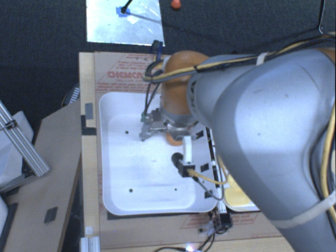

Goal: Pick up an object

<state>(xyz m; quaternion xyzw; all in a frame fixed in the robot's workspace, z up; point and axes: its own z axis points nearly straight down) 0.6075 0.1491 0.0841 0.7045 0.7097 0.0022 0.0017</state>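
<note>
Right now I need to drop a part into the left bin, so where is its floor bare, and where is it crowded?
The left bin is bare across its left and near floor, from the left wall to the near rim. It is crowded at the far right, where the gripper hangs beside an orange object and cables run down the right rim.
</note>
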